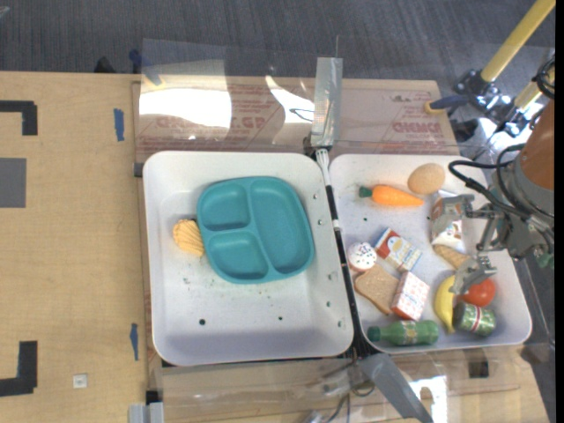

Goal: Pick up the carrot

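Note:
The orange carrot (394,196) with a green stub lies on its side near the back of the right bin (520,337), green end pointing left. My gripper (480,267) hangs over the right side of that bin, just above a red tomato (481,293) and a yellow banana (445,300). The carrot is up and to the left of the gripper, well apart from it.
Around the carrot lie a tan egg-shaped bun (426,179), a small carton (448,226), a cupcake (362,256), a juice box (401,252), a bread slice (377,287), a can (476,321) and a green bottle (405,331). The left bin holds a teal divided plate (256,229) and a yellow shell (188,235).

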`<state>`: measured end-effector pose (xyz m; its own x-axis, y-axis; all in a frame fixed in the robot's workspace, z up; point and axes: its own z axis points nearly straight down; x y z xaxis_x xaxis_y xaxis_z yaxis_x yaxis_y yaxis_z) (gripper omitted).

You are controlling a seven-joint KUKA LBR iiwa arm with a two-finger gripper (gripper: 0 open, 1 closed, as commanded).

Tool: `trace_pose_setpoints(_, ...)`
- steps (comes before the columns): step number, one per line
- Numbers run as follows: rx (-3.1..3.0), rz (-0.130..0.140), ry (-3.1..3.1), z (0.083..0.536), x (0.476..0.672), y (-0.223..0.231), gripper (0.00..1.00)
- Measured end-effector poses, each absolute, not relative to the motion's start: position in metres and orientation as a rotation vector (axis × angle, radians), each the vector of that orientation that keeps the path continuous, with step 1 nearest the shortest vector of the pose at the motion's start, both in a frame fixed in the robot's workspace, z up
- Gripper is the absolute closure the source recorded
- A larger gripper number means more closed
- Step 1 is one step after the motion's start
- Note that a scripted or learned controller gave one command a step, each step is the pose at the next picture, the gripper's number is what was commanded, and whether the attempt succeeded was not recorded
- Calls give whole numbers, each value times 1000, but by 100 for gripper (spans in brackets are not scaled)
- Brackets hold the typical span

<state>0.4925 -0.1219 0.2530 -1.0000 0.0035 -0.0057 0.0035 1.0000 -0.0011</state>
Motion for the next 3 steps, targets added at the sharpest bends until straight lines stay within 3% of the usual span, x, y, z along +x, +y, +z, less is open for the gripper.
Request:
trace_pose_setpoints(1,762,0,3045,202,544,-117,0)
trace_pose_setpoints(2,664,0,3075,121,587,-99,0)
trace_pose_setpoints(3,798,1,3032,122,657,-122,0)
